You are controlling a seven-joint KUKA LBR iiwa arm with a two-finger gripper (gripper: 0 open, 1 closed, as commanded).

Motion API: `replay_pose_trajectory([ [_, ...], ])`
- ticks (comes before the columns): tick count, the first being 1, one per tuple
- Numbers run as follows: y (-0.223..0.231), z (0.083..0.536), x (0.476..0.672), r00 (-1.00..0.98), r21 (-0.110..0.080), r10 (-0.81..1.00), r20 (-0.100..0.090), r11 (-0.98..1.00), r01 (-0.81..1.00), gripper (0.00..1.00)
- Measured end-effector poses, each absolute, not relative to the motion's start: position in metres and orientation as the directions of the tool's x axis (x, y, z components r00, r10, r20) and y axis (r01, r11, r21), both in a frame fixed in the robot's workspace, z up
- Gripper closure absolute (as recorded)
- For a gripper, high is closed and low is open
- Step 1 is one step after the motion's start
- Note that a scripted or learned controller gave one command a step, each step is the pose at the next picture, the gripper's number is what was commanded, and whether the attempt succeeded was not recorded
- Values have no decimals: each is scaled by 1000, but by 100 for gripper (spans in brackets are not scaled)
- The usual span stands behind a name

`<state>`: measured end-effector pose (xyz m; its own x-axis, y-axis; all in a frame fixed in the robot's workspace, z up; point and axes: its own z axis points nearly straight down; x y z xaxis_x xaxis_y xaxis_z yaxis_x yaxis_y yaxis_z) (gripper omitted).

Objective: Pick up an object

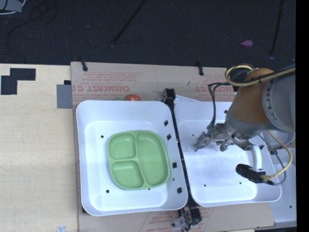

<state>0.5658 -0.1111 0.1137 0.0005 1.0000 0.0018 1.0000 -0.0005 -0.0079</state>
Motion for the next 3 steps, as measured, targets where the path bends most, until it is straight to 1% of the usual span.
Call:
replay_pose_trajectory([
  [1,-113,126,566,6,-6,1000,2,-6,1000,100],
  [2,-115,169,564,7,0,1000,0,-7,1000,100],
  [3,-117,221,564,-1,2,1000,0,1,1000,100],
])
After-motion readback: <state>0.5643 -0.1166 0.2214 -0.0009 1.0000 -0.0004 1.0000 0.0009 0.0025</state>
